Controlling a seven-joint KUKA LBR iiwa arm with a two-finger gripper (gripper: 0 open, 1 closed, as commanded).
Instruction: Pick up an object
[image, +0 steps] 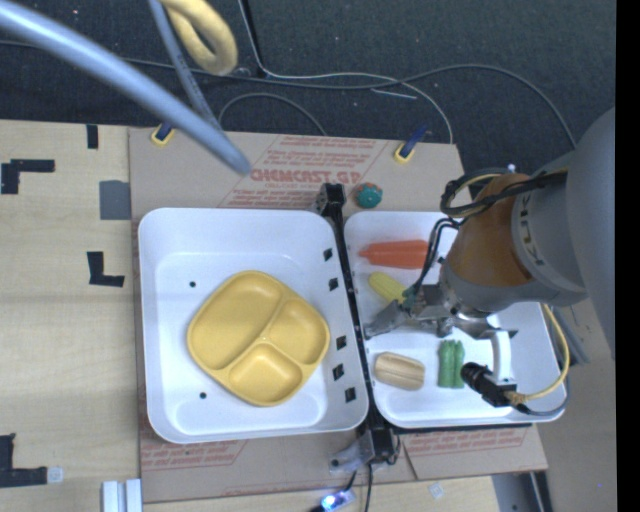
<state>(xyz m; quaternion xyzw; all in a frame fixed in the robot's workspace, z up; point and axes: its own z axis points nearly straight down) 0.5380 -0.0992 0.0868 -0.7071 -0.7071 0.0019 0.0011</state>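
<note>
Currently your gripper (388, 318) sits low in the right bin (540, 405), fingers spread, just beside the yellow piece (386, 287), gripping nothing.

**Plastics, cardboard and wood grain**

Both white bins (160, 300) look like smooth, faintly glossy plastic. The yellow divided plate (258, 337) is matt plastic. Beneath lies printed brown cardboard (300, 170), dull and flat, on a pale wood-grain bench (60, 330). The arm (530, 240) has a satin grey shell

bench (60, 300): wooden; cardboard sheet (300, 165) | left bin (165, 235); right bin (540, 400)
</note>
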